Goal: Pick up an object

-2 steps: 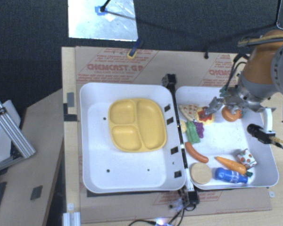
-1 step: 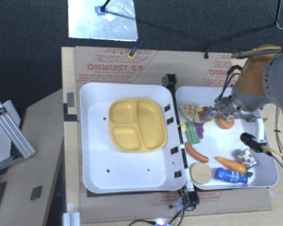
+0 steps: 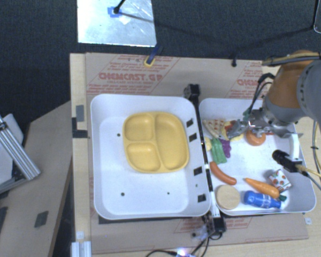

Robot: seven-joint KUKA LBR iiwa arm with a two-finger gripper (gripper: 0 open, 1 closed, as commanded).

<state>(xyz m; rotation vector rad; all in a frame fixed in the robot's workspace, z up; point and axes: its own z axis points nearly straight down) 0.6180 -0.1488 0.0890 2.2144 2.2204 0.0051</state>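
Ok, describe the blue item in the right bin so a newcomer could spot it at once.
Start at the right bin, the one crowded with toy food. Go to its near edge: the blue bottle lies on its side there, between the round tan disc and the bin's corner, just below the carrot. It is the only blue thing there.

The floor (image 3: pixel 32 42) is a dark blue-grey carpet that fills the upper part and the left side of the camera view. On it at the top lies a shiny square metal plate (image 3: pixel 116 15) with a small blue patch near its middle. Thin black cables (image 3: pixel 214 32) run across the carpet toward the right. The counter (image 3: pixel 53 143) is pale wood, covered in part by a tan board (image 3: pixel 129 75) printed with red lettering. At the left edge stands a silver aluminium frame (image 3: pixel 10 146), slanting.
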